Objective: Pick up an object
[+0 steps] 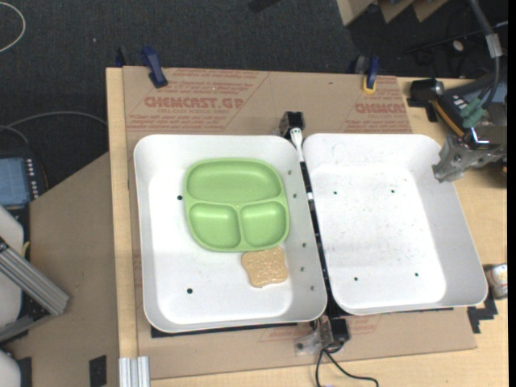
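Objects worth picking sit in the left bin [153, 216]: I see a green tray [237, 203] with three compartments, lying flat in the upper middle of that bin, its long side running roughly left to right, and a small tan cracker [266, 267] just below the tray's lower right corner, touching or nearly touching its edge. The cracker lies flat on the bin floor, close to the wall shared with the right bin [387, 216], whose floor carries only dark specks. Further right, at the far upper edge of the right bin, I make out the gripper [453, 166], a grey metal piece hanging over or just beside the bin's rim; from here I cannot tell how its jaws stand, and I see nothing between them. So both candidates lie well to the left of the gripper, across the whole right bin and the divider, with the cracker also lower in my view. I judge the pick has not started: the arm must cross leftward first. The cracker looks the easier target, thin though it is; the tray is broad and would probably have to be taken by its rim.
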Motion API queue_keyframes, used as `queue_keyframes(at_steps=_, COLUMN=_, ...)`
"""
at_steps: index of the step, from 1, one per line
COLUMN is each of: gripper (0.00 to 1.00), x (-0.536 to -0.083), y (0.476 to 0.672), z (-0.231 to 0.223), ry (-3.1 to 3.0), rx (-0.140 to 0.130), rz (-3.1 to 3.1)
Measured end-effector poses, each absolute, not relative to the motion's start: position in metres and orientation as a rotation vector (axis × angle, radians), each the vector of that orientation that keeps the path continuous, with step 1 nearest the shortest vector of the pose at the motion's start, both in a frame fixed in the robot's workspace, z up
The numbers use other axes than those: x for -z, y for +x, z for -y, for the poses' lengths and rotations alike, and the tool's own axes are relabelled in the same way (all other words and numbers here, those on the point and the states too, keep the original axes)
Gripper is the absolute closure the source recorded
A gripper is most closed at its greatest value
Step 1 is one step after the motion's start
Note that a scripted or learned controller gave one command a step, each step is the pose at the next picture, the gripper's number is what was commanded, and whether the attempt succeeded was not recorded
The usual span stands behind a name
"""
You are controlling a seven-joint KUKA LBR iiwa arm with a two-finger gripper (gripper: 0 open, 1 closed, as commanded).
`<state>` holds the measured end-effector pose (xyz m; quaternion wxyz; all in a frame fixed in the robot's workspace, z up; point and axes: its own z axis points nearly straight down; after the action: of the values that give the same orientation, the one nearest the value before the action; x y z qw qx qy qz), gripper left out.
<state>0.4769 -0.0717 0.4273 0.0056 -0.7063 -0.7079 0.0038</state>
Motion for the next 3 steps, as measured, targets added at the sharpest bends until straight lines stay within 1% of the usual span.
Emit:
queue_keyframes(at_steps=1, gripper=1.00, x=-0.338, y=0.478, z=0.055, ry=-2.216, rx=-0.010, rz=2.216)
queue_keyframes(at_steps=2, gripper=1.00, x=-0.358, y=0.480, z=-0.015, ry=-2.215, rx=0.006, rz=2.231)
queue_keyframes(at_steps=3, gripper=1.00, x=-0.349, y=0.479, z=-0.027, ry=-2.218, rx=-0.003, rz=2.222)
